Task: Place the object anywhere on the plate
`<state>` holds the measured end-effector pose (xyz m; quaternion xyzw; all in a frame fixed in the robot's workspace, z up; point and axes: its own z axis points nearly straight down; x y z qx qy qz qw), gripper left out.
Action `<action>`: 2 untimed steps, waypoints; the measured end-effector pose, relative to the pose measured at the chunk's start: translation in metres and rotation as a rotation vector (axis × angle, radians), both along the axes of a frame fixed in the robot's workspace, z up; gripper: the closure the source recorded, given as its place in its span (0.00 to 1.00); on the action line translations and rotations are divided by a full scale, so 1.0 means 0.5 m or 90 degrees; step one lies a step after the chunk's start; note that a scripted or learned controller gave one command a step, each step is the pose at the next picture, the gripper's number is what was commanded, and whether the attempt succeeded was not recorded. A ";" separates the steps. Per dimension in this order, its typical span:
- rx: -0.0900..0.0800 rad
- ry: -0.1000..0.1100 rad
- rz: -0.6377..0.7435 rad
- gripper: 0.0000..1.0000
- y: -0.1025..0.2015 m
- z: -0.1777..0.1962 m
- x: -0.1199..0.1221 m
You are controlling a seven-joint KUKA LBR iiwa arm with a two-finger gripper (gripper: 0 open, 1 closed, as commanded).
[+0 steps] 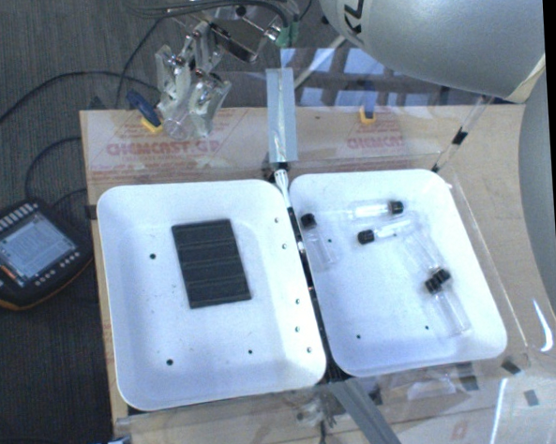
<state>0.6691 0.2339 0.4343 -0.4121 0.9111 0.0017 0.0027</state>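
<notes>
Four clear tubes with black caps lie in the right bin [473, 331]. One tube [376, 208] sits near the back wall, cap to the right. A second tube [385, 231] lies just in front of it, cap to the left. A third tube [318, 239] rests close to the bin's left wall, cap toward the back. The fourth tube [447, 300] lies slantwise toward the front right, its cap about midway along what I can make out. The clear bodies are faint against the white; exact outlines are hard to tell.

The plate [211, 263], a dark ribbed rectangle, lies flat in the left bin [137, 366], roughly centred and well apart from all tubes.

The gripper [193, 92] hangs beyond the back edge of the left bin, over the bench. Nothing lies between its fingers as far as can be seen; it is too cluttered and small to judge how far open they are. The arm [435, 19] bulks across the top right.

Judgement: the pick is not yet begun. The third tube hugs the wall and leaves little finger room; the two back tubes lie close together. The fourth tube stands apart from the rest and looks the safer choice. Close across its body, not along it, near the cap where it is easiest to locate. A round tube may roll, so come down square and set it down low on the plate, along the ribs.
</notes>
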 end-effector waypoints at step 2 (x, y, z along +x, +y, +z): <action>0.000 -0.002 0.583 1.00 -0.028 -0.001 0.000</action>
